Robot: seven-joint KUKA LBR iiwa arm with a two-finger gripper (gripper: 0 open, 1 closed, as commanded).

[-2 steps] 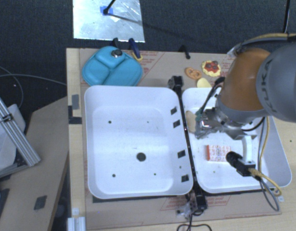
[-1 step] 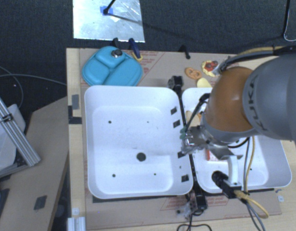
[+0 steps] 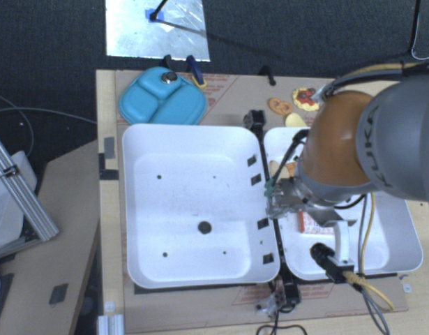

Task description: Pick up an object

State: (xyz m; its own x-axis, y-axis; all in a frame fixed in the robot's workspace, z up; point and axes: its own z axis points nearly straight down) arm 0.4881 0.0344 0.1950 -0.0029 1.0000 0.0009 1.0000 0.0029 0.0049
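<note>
**Op:** Count, largest first?

**Log:** You have one arm [image 3: 371, 142], grey with an orange band, filling the right of the frame. Two white bins: the left bin [image 3: 151, 187] at centre, the right bin [image 3: 402, 250] mostly under the arm. One blue sectioned tray [image 3: 162, 98] at upper centre-left, outside the bins. One shiny sheet [image 3: 155, 19] at the top with a small blue item on it. Three small toy-food pieces sit on the bench above the right bin: a red-and-yellow piece [image 3: 306, 98], an orange piece [image 3: 278, 106], a pale piece [image 3: 295, 121].

**Op:** And the thing to pick?

**Log:** Inside the right bin you can see a red-and-white object [image 3: 310, 222] at lower centre-right, partly covered by the wrist, and a yellowish object [image 3: 277, 167] at the bin's upper left corner, cut by a cable. In the left bin, one dark spot [image 3: 204, 227]; what it is cannot be made out.

**Op:** Gripper?

**Log:** The gripper [image 3: 280, 202] sits over the divider between the bins. You cannot tell its opening; wrist and cables hide it.
</note>
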